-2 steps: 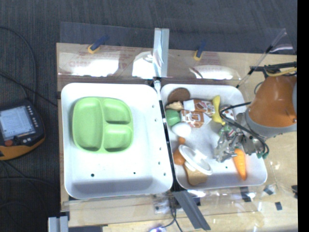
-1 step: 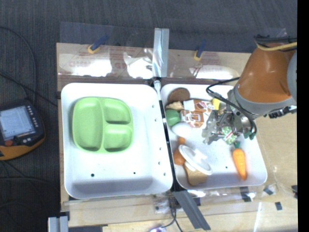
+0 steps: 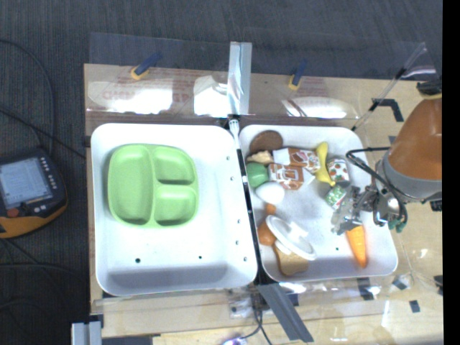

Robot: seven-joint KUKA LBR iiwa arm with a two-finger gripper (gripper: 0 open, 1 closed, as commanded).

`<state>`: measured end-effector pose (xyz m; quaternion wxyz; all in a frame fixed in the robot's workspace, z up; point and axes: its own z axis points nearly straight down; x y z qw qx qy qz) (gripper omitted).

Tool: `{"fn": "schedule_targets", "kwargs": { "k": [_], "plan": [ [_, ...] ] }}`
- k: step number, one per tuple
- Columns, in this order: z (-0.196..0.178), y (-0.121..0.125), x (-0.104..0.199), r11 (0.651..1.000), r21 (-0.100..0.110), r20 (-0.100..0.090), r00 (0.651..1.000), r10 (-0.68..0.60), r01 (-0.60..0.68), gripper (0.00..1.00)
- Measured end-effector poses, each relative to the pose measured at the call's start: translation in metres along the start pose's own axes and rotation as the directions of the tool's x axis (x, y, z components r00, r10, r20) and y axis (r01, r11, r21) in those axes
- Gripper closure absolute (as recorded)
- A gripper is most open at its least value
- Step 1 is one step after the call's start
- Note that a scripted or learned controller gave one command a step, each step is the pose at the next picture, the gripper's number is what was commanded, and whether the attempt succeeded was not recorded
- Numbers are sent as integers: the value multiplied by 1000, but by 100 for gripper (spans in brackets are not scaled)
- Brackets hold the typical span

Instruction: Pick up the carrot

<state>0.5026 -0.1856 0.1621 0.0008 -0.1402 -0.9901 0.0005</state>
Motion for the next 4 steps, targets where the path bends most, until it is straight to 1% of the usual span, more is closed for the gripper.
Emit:
{"fn": "schedule_targets", "kwargs": {
  "k": [1, 2, 3, 4],
  "plan": [
    [-7, 30, 27, 907, -1, 3, 907, -422, 422, 100],
    [-28, 94, 27, 913, -1, 5, 913, -408, 408, 100],
    [24, 47, 10, 607, -2, 1, 607, -795, 795, 100],
    [-61, 14, 3, 481, 5, 6, 481, -877, 877, 100]
  ]
}}
